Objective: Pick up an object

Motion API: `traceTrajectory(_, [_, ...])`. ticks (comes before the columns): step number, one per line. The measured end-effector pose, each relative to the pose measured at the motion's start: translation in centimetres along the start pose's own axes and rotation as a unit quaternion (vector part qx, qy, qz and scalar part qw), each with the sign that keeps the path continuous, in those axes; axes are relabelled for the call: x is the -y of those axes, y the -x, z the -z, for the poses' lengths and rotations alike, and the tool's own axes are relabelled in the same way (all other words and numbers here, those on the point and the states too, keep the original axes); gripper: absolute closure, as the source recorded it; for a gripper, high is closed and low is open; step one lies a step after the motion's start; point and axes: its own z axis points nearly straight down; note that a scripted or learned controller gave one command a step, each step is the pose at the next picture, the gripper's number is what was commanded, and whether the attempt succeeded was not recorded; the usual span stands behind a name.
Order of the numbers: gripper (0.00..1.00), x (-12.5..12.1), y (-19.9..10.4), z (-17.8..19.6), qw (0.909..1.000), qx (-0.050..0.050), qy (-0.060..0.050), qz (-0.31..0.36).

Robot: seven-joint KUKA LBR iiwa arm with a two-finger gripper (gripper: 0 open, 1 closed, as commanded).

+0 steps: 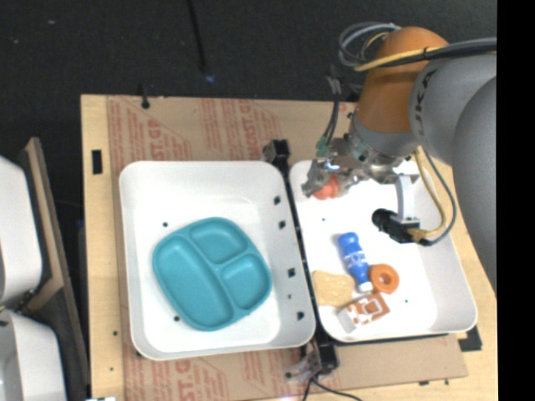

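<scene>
Over the right bin's [435,307] far corner, my pincer [322,184] reaches a red object [328,188]; grip undeterminable. Next: secure, lift straight.

A pale wooden bench [109,249] fills the middle of the frame, its top partly covered by a brown cardboard sheet [209,128] printed with red lettering. Two shallow white bins rest directly on it, side by side and touching along their inner walls. The left bin [138,199] sits at centre left; the right bin [456,295] sits at centre right, its lower right corner reaching the bench's edge.
</scene>
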Motion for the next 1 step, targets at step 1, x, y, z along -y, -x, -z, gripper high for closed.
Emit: traceTrajectory(1, [1.0,0.18,-6.56,3.34,1.0,0.0,-0.002,0.001])
